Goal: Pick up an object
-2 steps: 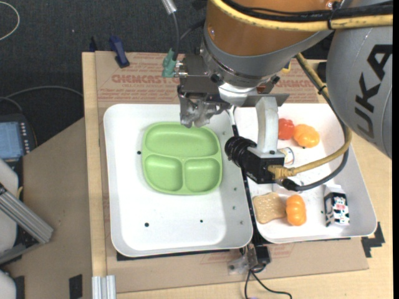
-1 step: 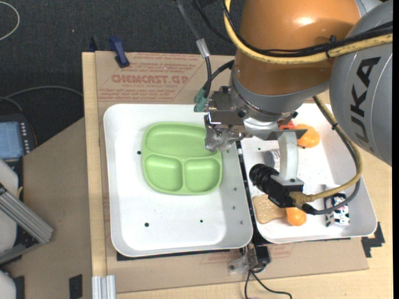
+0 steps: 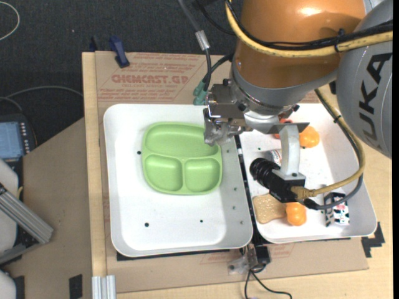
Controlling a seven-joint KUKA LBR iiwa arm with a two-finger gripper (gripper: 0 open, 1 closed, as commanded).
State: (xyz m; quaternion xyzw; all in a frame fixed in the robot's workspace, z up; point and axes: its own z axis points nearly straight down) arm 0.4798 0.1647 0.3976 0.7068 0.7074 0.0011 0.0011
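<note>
Green divided tray (image 3: pixel 182 159) lay at seven o'clock, just beside the gripper (image 3: pixel 215 131), long axis running three to nine; finger state could not be told.

Red print on the brown board (image 3: pixel 159 73) behind the bins reads roughly "CHEMCAST G.P"; the last letters are unclear. Smaller red lines above and below it are too blurred to read. Large black letters "KA" on the grey arm (image 3: pixel 374 92) at the right edge, cut off by the frame, part of the maker's name. Small blue screen (image 3: pixel 11 139) at far left shows something, unreadable. Black-and-white patterned block (image 3: pixel 338 213) in the right bin: marks, no legible text.
</note>
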